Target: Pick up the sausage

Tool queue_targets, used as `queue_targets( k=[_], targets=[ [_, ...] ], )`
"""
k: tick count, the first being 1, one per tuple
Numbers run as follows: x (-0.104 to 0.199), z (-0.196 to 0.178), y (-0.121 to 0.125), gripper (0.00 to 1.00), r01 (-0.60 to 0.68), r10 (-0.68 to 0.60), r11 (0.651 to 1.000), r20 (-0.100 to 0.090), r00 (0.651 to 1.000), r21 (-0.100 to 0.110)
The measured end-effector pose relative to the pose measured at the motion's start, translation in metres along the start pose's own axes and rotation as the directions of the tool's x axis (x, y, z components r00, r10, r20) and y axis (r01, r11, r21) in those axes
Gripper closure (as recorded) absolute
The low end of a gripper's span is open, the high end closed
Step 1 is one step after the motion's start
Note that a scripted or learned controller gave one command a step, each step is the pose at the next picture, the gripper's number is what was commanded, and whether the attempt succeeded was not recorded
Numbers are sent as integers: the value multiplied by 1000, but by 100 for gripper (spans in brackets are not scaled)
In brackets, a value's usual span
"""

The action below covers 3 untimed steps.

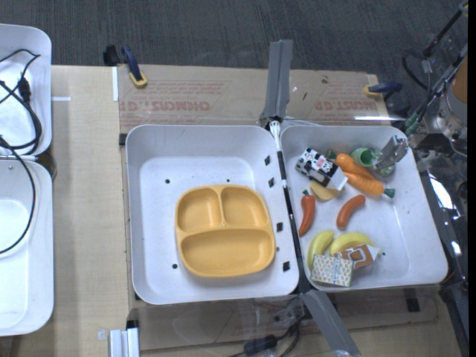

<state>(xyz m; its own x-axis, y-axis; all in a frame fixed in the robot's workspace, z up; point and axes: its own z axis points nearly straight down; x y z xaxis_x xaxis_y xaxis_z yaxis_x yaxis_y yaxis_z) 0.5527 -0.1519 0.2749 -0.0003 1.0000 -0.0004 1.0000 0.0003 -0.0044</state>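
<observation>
sausage (pixel 350 211), cardboard (pixel 223 95) reading "CHEMCAST GP"

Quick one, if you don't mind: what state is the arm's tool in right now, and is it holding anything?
Tool: open or closed cannot be told; it sits at the right bin's far right corner, apart from the sausage.

A robotics lab: two white bins (pixel 141 199) sit on a cardboard-covered bench (pixel 193 95) held by clamps (pixel 123 58), with toy food (pixel 349 210), loose cables (pixel 18 110) and grey carpet (pixel 223 13).
</observation>
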Motion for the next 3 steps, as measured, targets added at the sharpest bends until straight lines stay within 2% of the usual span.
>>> queue_targets(
  k=[1, 2, 3],
  targets=[
    [-19, 25, -6, 0, -224, 224, 975, 0, 975, 1],
    [33, 154, -26, 0, -200, 200, 980, -1, 980, 2],
    [19, 185, 37, 0, -226, 226, 974, 0, 974, -1]
  ],
)
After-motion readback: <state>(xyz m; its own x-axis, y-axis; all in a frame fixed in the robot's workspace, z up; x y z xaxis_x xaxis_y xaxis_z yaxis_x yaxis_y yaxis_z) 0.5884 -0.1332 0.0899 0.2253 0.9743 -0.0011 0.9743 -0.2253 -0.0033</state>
